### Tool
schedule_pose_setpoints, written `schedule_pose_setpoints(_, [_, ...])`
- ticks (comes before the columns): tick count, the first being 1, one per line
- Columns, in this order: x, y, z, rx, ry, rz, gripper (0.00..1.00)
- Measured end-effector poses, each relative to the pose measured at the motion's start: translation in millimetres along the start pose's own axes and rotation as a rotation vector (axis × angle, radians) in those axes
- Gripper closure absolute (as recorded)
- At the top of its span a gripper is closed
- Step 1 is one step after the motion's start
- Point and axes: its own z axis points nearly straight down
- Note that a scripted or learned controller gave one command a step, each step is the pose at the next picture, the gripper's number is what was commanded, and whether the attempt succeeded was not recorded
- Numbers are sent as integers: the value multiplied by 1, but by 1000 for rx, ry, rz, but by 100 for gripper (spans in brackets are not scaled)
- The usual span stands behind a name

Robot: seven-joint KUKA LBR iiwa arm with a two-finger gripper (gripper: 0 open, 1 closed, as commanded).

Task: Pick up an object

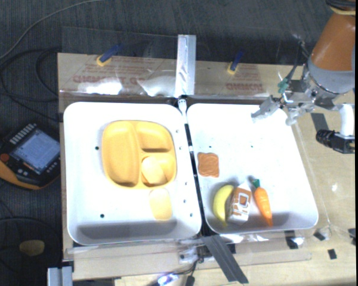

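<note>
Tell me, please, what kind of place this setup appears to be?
Most likely a robotics lab's picking bench: a robot arm reaches over two white bins holding toy food such as a carrot, with a teach pendant on the floor.

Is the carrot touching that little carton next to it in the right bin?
Touching: the camera view shows the carrot lying against the carton with no gap.
</note>
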Motion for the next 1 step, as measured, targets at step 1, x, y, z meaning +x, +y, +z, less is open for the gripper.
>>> schedule_pose_setpoints(1, [-15,-81,128,2,2,47,0])
